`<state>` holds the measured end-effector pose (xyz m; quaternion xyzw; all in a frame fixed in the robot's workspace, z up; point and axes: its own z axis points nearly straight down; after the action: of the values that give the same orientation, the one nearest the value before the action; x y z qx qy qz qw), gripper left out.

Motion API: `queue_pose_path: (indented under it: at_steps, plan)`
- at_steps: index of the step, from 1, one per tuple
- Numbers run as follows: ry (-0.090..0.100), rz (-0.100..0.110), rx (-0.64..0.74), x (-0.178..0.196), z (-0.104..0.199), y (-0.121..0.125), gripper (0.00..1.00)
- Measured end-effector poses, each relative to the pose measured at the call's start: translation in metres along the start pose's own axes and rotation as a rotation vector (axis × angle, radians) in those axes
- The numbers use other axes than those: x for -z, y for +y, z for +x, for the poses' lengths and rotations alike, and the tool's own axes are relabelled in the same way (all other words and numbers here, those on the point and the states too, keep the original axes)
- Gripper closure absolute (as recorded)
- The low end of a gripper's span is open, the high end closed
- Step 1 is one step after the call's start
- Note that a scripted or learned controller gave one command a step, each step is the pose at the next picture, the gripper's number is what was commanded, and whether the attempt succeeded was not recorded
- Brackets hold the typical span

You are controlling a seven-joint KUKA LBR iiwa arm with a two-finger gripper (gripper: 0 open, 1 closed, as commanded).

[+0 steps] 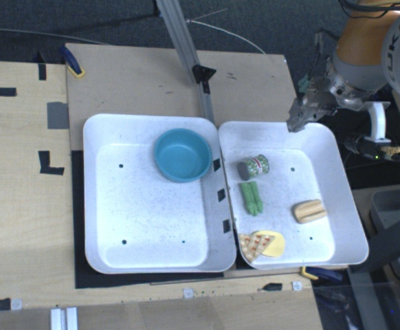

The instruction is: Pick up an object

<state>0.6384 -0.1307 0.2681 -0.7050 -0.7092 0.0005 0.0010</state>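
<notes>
the gripper [297, 124] hangs over the right bin [337, 160] rim; finger state cannot be told. the bread piece [308, 211] looks light and rigid; grasp across its short width.

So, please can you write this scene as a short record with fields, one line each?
left bin: blue bowl near its far right corner
right bin: small can, green vegetable toy, bread roll, pizza slice
gripper: above the right bin's far edge, holding nothing visible
arm: enters from the right
</notes>
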Motion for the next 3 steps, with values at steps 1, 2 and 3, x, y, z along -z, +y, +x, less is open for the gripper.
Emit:
queue_pose_path:
  at_steps: [1, 2, 3]
  plan:
    - [0.001, 0.000, 0.001, -0.013, 0.058, 0.012, 1.00]
    - [0.000, -0.002, 0.001, -0.009, 0.113, 0.018, 1.00]
    - [0.000, 0.001, 0.001, -0.026, 0.173, 0.021, 1.00]
